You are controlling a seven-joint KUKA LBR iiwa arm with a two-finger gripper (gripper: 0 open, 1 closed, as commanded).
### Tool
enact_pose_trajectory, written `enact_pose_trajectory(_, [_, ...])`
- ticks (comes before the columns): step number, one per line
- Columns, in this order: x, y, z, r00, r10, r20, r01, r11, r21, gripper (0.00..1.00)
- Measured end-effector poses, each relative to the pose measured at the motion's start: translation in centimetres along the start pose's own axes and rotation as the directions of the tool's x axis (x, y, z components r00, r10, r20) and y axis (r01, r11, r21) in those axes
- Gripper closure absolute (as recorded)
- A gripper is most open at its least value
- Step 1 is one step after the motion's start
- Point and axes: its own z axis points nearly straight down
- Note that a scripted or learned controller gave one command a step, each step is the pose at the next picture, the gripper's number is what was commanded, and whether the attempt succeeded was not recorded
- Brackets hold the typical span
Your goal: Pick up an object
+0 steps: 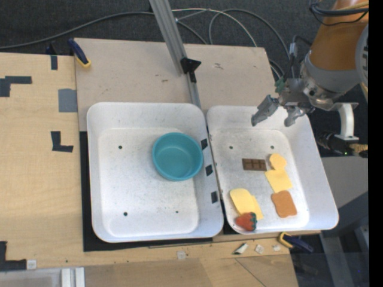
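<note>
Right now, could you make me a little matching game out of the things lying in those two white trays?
Things:
1. bowl
2. chocolate bar
3. strawberry
4. pincer

Descriptions:
A. red, at the near edge of the right tray
B. teal, alone in the left tray
C. hanging over the far end of the right tray, fingers spread, nothing between them
D. brown, mid right tray

Pairs: 1-B, 2-D, 3-A, 4-C

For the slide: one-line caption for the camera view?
Open gripper hovers over right bin of toy food; teal bowl in left bin.
</note>
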Motion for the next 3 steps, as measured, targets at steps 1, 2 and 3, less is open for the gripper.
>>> enact_pose_trajectory(1, [0.0,0.0,0.0,1.000,0.000,0.000,0.000,1.000,0.000,0.00])
enact_pose_trajectory(2, [0.3,-0.6,4.5,1.000,0.001,0.001,-0.001,1.000,0.004,0.00])
enact_pose_trajectory(3, [-0.5,-0.2,9.6,1.000,0.002,0.001,-0.002,1.000,0.005,0.00])
